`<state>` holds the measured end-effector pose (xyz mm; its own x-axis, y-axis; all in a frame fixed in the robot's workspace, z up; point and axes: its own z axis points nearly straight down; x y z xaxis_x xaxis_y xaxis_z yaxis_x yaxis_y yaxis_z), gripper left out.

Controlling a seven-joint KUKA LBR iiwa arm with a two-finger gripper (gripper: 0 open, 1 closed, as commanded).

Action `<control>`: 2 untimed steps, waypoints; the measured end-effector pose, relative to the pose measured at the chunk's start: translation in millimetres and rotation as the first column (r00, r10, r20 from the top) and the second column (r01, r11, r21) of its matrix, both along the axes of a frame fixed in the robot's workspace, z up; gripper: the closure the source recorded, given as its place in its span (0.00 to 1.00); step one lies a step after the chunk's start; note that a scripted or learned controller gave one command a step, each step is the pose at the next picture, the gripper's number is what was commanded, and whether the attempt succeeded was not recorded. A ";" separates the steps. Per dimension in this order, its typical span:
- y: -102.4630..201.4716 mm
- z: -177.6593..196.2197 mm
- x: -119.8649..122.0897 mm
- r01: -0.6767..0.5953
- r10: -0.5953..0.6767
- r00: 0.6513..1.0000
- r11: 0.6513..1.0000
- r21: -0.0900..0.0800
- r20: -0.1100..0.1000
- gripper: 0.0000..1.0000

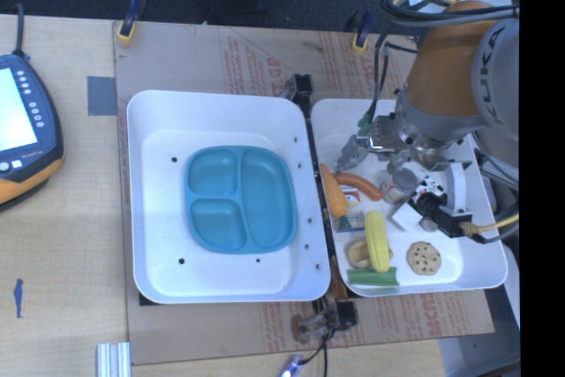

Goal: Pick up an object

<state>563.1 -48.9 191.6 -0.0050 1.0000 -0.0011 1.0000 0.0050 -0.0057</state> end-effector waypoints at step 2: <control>-50.8 -96.2 -68.3 -0.001 0.001 1.000 1.000 0.000 0.014 0.00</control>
<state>494.9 -99.7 95.4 -0.0063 1.0000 -0.0015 0.9999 0.0063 0.0084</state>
